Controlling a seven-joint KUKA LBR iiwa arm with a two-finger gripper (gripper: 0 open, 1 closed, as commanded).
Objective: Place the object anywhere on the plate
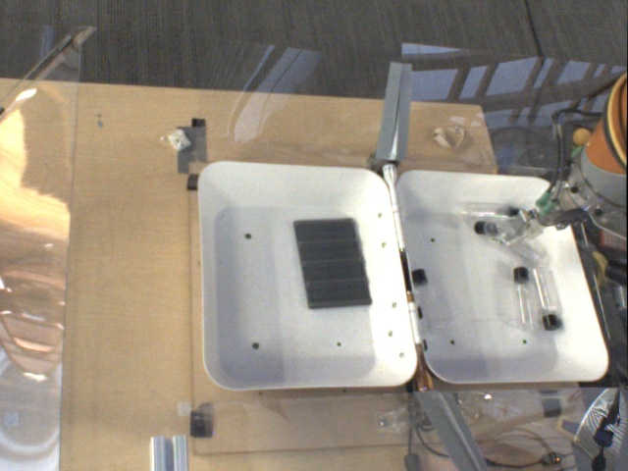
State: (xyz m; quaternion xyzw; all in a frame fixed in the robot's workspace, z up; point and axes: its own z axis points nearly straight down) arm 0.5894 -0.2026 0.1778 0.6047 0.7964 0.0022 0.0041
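Arm is coming in from the right edge, mostly cropped: grey body with the orange band showing at the far upper right. Wrist is sitting low at that edge, angling down and left. Gripper is reaching out leftward from it, with clear, see-through fingers tipped by small dark pads. They appear to be splayed apart, one pointing left, one trailing downward, though the transparent parts are hard to read.

Matt ribbed dark plate, glossy white bins
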